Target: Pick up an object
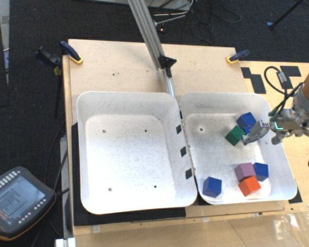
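My gripper (256, 133) reaches into the right bin (283, 161) from the right, low over its upper right part. It sits just right of a green block (235, 135) and just below a blue block (245, 121), close to both; contact is unclear. Nearer the bin's front lie a purple block (243, 171), a small blue block (261, 170) and an orange block (249, 185), clustered together. Another blue block (212, 186) rests alone at the front left corner of that bin.
The left bin (87, 138) stands beside the right one, sharing a middle wall (184, 148). A slanted metal pole (147, 27) rises from the back of the bench. Clamps (71, 53) (237, 56) sit at the bench's far corners. A pendant (15, 202) lies at the lower left.
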`<state>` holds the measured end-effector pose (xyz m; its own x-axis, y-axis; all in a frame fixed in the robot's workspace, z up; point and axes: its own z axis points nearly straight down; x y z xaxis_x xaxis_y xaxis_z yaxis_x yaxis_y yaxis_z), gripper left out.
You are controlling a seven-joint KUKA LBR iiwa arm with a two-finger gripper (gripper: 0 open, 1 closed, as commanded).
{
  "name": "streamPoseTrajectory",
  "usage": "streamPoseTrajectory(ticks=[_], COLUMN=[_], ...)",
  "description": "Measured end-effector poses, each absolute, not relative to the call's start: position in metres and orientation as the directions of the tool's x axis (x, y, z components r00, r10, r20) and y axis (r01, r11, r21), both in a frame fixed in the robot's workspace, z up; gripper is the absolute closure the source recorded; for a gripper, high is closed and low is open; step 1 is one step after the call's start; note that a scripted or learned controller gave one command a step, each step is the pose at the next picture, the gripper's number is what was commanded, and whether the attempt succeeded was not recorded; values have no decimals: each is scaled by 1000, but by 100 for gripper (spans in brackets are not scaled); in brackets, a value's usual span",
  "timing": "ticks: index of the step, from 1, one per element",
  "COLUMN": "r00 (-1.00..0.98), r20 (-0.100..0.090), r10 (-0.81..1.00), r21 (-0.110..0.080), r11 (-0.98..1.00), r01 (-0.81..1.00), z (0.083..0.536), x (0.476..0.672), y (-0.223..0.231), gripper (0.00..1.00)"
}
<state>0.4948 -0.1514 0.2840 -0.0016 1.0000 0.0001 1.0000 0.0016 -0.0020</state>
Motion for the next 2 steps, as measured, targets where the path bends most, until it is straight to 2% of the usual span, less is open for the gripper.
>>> streamPoseTrajectory(ticks=[1,2], r00=[-1,0], r20=[-1,1], r10=[1000,1000], r21=[1,-3], r11=[1,0], r01=[1000,1000], z=[285,241], x=[495,491], y=[-151,-147], gripper=[0,0])
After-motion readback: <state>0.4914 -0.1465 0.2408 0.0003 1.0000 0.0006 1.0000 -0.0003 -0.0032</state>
